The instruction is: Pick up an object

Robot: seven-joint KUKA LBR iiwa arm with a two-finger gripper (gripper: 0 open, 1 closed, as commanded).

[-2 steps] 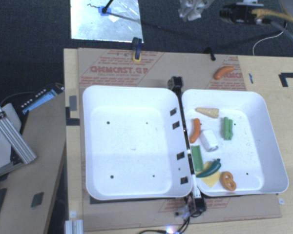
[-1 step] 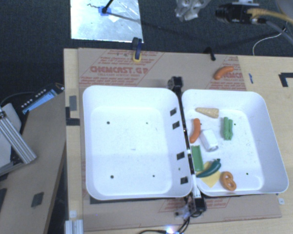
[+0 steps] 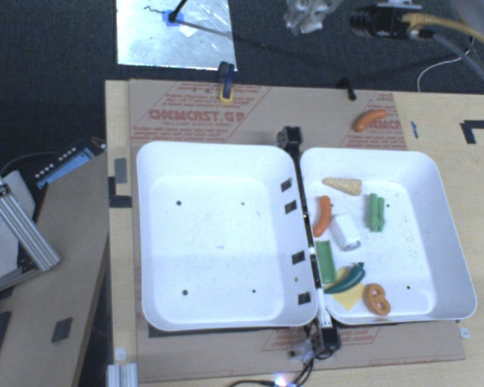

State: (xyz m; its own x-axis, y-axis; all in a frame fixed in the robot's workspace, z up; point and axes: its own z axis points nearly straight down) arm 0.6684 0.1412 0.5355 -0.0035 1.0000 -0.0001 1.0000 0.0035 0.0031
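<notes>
The right bin (image 3: pixel 444 216) holds several small toy foods. A tan wedge (image 3: pixel 343 185) lies near its back, with an orange sausage (image 3: pixel 323 214) just below it by the left wall. To the right are a green ridged piece (image 3: pixel 375 212) and a white cylinder (image 3: pixel 346 232). Toward the front lie a light green strip (image 3: pixel 326 260), a dark green pepper (image 3: pixel 347 279) on a yellow slice (image 3: pixel 349 297), and a brown pretzel (image 3: pixel 377 298). My gripper (image 3: pixel 309 13) hangs high at the top of the view, far behind both bins and away from every object.
The left bin (image 3: pixel 149 216) sits beside the right one, joined by a black clip strip (image 3: pixel 305 224). Another orange sausage (image 3: pixel 369 119) lies on the cardboard behind the right bin. A yellow clamp (image 3: pixel 225 83) stands at the bench's back edge. Cables (image 3: pixel 436 27) run at top right.
</notes>
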